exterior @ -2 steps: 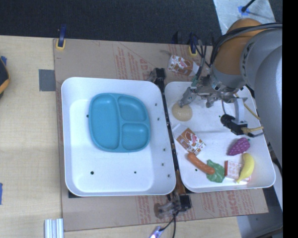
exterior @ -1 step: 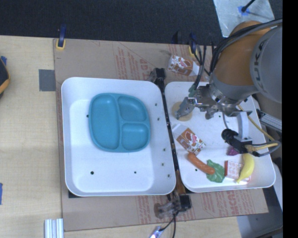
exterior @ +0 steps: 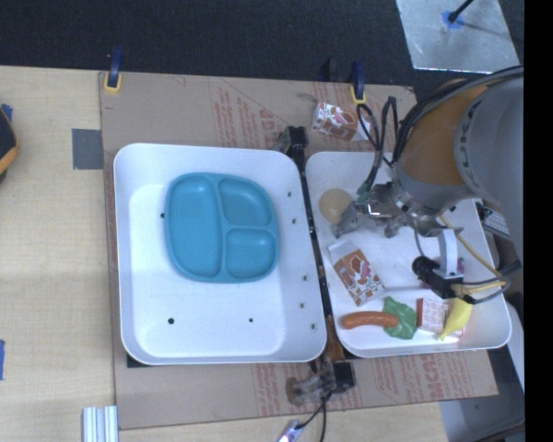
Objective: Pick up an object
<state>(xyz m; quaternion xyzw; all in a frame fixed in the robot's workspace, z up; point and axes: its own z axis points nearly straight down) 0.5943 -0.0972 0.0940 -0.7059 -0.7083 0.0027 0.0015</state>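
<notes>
- Arm point(exterior: 461, 145): reaches in from the right, low over the right bin point(exterior: 336, 330), where the pickable objects lie.
- Gripper point(exterior: 364, 212): beside the beige round object point(exterior: 334, 203); its opening cannot be judged.
- Left bin point(exterior: 147, 339): holds a blue divided plate point(exterior: 223, 226).
- Near end of the right bin: sausage point(exterior: 369, 320), printed packet point(exterior: 357, 275).

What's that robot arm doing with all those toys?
The robot arm is reaching into the right bin, where its gripper sits by a beige ball. A snack packet, toy hot dog and banana lie nearby. The left bin holds a blue divided plate.
</notes>
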